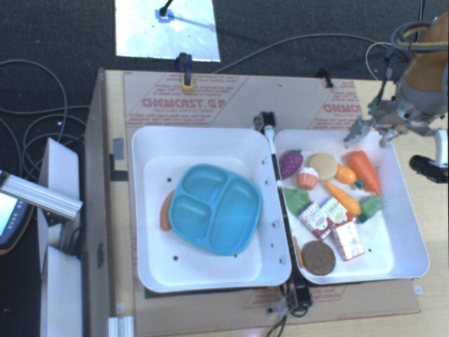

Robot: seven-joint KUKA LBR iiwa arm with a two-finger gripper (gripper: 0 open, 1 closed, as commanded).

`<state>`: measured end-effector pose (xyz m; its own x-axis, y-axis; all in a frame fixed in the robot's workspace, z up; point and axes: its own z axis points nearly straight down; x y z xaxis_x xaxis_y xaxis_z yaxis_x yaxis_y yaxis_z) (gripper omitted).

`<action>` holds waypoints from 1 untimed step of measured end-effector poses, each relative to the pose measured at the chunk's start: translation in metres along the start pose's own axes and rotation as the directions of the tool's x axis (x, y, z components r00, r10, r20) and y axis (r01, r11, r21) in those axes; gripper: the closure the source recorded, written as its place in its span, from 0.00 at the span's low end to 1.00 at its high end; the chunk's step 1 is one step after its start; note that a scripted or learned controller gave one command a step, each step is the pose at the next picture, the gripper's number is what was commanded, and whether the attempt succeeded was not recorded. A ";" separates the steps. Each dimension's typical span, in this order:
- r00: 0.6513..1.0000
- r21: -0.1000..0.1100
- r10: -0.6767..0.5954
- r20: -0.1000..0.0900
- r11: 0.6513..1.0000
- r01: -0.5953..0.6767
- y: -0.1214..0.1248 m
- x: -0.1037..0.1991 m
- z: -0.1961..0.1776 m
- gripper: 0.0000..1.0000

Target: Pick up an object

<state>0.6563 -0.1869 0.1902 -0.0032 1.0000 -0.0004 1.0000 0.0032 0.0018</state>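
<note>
At about two o'clock we see our hand (366, 133) hovering over the far rim of the right bin (410, 220), its two fingers (353, 133) spread apart with nothing between them. Just below it, toward four o'clock, lies the large carrot (363, 168), beside a smaller carrot (342, 197), a purple onion (291, 163) and a cupcake (307, 179). A round brown cookie (318, 258) sits at the near edge. The left bin (151, 209) at nine o'clock holds a blue divided plate (214, 208).
</note>
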 end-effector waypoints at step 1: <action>1.000 -0.018 -0.002 0.002 1.000 0.002 0.011 0.002 0.085 0.00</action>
<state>0.6673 -0.1846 0.1053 -0.0056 1.0000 -0.0020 0.9998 0.0057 0.0197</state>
